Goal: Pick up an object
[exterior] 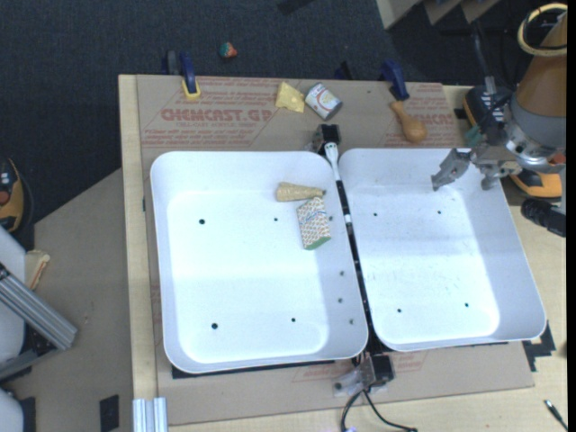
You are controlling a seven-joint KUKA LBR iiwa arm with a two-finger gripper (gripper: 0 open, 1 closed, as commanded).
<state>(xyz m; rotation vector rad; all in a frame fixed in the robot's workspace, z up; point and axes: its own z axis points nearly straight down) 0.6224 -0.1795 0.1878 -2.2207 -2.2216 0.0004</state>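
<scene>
Nearest me, the patterned packet (312,222) lies in the left bin (180,241), long axis running away from me, beside a sideways tan roll (298,192). My tool (465,170) hovers over the right bin (504,268), fingers apart, holding nothing.

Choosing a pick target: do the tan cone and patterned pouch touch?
Touching. The camera view shows the tan cone resting against the patterned pouch's top edge, no gap.
</scene>
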